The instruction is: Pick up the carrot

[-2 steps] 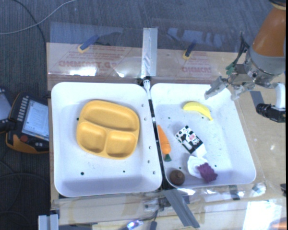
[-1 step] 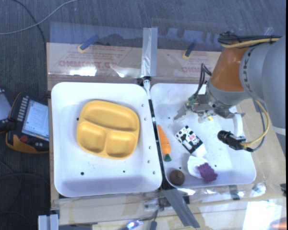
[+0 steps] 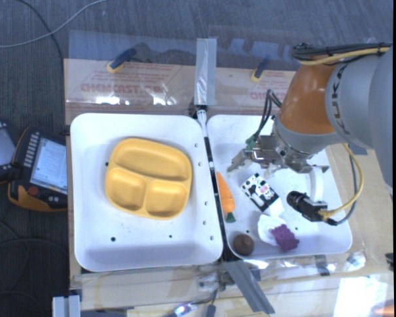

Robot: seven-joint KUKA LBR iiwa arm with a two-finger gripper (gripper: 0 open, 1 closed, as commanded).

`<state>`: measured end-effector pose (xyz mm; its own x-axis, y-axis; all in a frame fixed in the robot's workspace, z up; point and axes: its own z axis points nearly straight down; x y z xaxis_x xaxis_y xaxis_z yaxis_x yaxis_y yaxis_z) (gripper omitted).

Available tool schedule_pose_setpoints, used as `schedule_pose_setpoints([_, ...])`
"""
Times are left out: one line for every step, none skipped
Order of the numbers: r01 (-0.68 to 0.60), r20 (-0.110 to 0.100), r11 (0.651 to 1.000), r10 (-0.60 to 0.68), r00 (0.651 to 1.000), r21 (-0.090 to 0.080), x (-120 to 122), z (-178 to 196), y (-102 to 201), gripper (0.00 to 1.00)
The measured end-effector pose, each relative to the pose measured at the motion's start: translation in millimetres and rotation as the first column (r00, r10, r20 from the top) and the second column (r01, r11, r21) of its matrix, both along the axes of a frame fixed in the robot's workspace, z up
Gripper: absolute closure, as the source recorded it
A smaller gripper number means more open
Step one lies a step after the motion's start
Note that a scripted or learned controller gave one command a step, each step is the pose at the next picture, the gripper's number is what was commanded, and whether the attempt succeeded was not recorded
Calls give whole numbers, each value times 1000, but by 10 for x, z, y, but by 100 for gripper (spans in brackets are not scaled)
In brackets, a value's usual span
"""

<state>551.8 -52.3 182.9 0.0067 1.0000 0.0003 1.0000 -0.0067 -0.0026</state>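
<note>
The tool [image 3: 251, 158] is hanging low over the right bin [image 3: 330, 243], at the end of the grey arm [image 3: 356, 91] with its orange band [image 3: 310, 101]. Its two thin fingers are standing apart, so it is open, and nothing is sitting between them. Just below the tool, a small block with black and white cow spots [image 3: 259, 189] is lying in the bin. The carrot [image 3: 225, 193] is lying to the left of that block, close along the left wall of the right bin, with its green end pointing toward the bottom of the view. The tool is near the carrot but is not touching it. Lower down, a round brown thing [image 3: 243, 244] is sitting near the bottom wall, and a purple thing [image 3: 284, 236] is resting on a small white dish [image 3: 266, 228] beside it. In the left bin [image 3: 92, 249], a yellow tray with three parts [image 3: 147, 177] is lying in the middle. Both bins are sitting side by side on the worktop [image 3: 86, 78]. A black and orange hand controller [image 3: 38, 170] is lying on the floor to the left.
</note>
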Motion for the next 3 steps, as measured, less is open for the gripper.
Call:
schedule_pose_setpoints([-92, 0, 996, 92, 996, 0, -73, 0, 720, 0])
schedule_pose_setpoints([-108, -1, 994, 108, 994, 0, -628, 516, 907, 0])
schedule_pose_setpoints([-156, -2, 988, 156, 988, -1, -689, -4, -75, 0])
